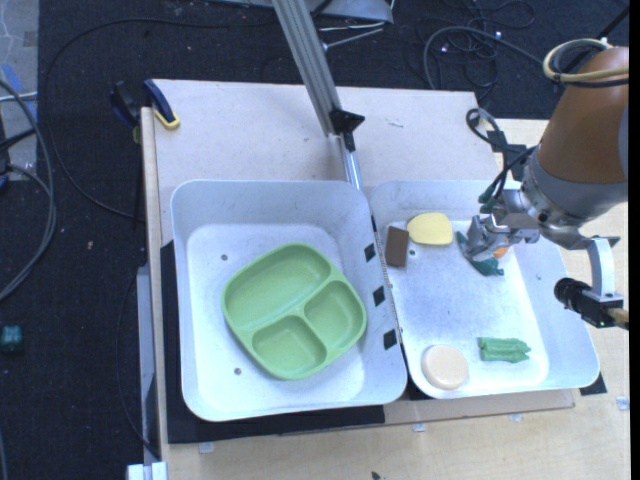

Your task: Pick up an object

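The right bin [560, 363] holds a yellow rounded piece [430, 229], a brown block [397, 246], a green leafy toy [502, 349] and a cream round disc [445, 366]. My gripper [484, 246] is low in the far right part of this bin, just right of the yellow piece. A small teal object [490, 265] lies right at the gripper's tip, partly hidden by it. I cannot tell whether the gripper touches or holds it.
The left bin [200, 218] holds a green divided plate [293, 310]. A slanted metal pole [312, 58] crosses above the seam between the bins. Black cables [470, 38] lie on the dark floor behind the bench.
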